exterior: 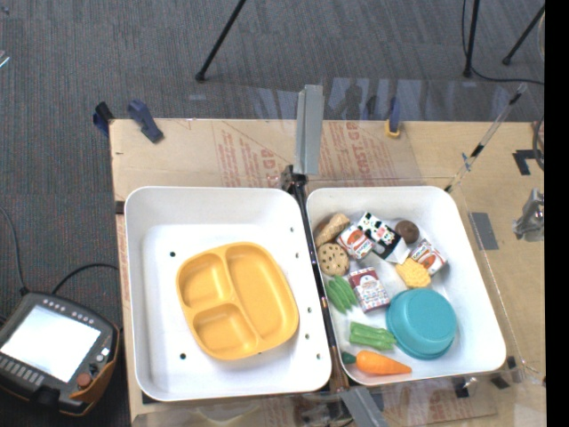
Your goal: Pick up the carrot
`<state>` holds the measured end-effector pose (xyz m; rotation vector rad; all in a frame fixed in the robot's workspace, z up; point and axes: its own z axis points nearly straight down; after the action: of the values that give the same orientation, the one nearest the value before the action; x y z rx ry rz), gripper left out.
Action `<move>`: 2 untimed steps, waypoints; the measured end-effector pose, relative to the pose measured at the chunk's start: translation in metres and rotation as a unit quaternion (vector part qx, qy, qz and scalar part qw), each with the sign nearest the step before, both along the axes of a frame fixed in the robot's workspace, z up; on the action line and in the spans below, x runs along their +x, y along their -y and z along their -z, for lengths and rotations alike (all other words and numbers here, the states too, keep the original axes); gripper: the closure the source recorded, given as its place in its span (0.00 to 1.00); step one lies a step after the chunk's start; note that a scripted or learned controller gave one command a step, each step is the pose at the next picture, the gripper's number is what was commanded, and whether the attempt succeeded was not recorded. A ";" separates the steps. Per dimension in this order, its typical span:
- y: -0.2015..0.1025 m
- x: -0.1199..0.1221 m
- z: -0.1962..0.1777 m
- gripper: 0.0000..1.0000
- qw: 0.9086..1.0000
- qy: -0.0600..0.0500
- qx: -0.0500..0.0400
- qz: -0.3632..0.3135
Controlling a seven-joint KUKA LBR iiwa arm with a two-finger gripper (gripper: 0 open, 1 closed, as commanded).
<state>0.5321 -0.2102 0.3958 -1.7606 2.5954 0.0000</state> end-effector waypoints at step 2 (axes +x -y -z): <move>0.002 -0.053 0.057 1.00 0.999 0.005 -0.004 -0.039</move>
<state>0.4790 -0.2118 0.3391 -1.8588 2.5216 -0.0170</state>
